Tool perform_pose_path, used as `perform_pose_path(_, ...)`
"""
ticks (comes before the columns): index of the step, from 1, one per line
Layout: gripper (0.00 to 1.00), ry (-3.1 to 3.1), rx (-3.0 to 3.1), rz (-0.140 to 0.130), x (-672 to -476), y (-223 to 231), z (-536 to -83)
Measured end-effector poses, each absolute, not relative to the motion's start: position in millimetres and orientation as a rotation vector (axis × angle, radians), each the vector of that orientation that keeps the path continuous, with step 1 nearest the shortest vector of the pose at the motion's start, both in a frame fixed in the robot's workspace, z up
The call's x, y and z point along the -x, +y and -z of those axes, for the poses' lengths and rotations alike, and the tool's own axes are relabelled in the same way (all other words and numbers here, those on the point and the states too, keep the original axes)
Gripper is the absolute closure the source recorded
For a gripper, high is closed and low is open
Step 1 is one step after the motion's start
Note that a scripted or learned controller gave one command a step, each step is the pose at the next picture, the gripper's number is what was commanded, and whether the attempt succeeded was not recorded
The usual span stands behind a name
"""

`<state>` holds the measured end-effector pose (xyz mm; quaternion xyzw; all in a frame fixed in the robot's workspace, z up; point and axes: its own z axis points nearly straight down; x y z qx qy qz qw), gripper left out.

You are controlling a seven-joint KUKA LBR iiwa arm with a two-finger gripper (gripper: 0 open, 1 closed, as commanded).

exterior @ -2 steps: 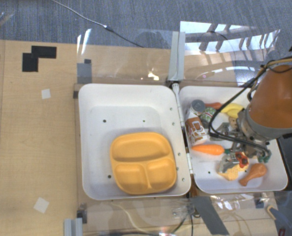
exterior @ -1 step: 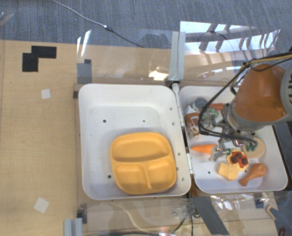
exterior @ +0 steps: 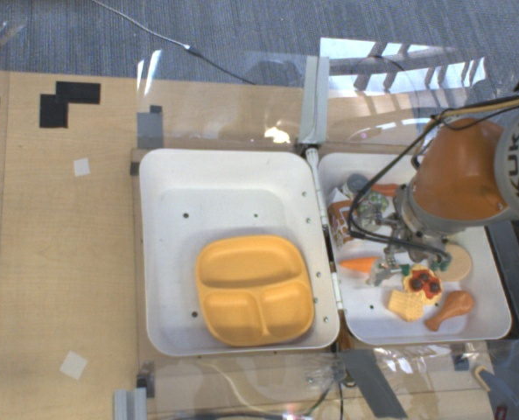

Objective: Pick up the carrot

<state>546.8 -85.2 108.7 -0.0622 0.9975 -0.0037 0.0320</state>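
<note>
1. Jaws: the gripper hangs low in the right bin; I cannot tell its opening or any hold.
2. The carrot lies just left, long axis pointing toward it.

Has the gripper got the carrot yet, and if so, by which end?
Cannot be told. The gripper is low in the right bin beside the carrot, but the wrist hides the contact, so no hold shows.
</note>
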Motion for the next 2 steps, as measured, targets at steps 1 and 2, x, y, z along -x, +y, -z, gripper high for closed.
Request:
perform_pose_path(1, 0.00, 3.062, 0.151, 0.013, -532.7, -89.4, -108.6)
perform_pose_path(2, 1.00, 3.047, 0.157, 0.019, -537.2, -89.7, -123.6)
